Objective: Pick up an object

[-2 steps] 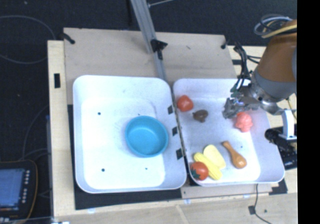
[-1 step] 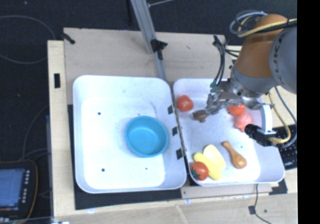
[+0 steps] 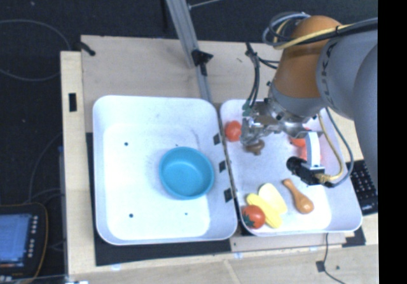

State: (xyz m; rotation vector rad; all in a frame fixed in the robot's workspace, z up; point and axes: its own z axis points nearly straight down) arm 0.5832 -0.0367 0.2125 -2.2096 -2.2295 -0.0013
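Observation:
My gripper (image 3: 254, 138) hangs over the upper left part of the right bin (image 3: 340, 216), pointing down. A small brown object (image 3: 255, 147) lies right at its tip; I cannot tell whether it is held. An orange-red ball (image 3: 233, 131) sits just left of the gripper against the bin's left wall. Toward the front of the bin lie a yellow piece (image 3: 270, 203), a red tomato-like piece (image 3: 253, 216) and a brown club-shaped piece (image 3: 299, 196). A red piece (image 3: 298, 142) shows partly behind the arm's white fitting.
The left bin (image 3: 114, 124) holds a blue bowl (image 3: 186, 172) near its middle. A grey metal post (image 3: 181, 19) slants up from between the bins. A black part with cables (image 3: 300, 168) hangs off the arm over the right bin.

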